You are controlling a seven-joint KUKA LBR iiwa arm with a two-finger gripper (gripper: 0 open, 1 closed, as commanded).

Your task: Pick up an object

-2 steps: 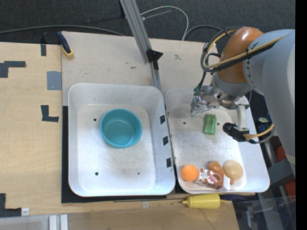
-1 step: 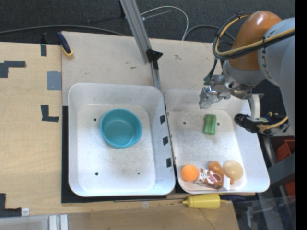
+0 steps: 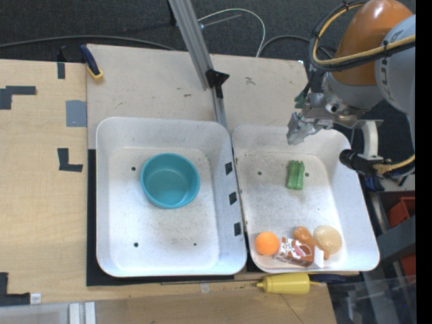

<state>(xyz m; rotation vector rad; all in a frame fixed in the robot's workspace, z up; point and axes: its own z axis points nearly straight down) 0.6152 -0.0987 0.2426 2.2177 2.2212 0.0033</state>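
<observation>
My gripper [image 3: 298,135] hangs at the upper edge of the right bin [image 3: 351,201]; I cannot tell its state. The green block [image 3: 295,175] lies just below it, mid-frame right. I judge this the approach: next I would descend over it.

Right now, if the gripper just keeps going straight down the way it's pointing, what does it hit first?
Probably the bare floor near the back rim of the right bin. The gripper hangs above that spot, and the green block lies nearer the camera, likely off its line, though depth is unclear.
</observation>
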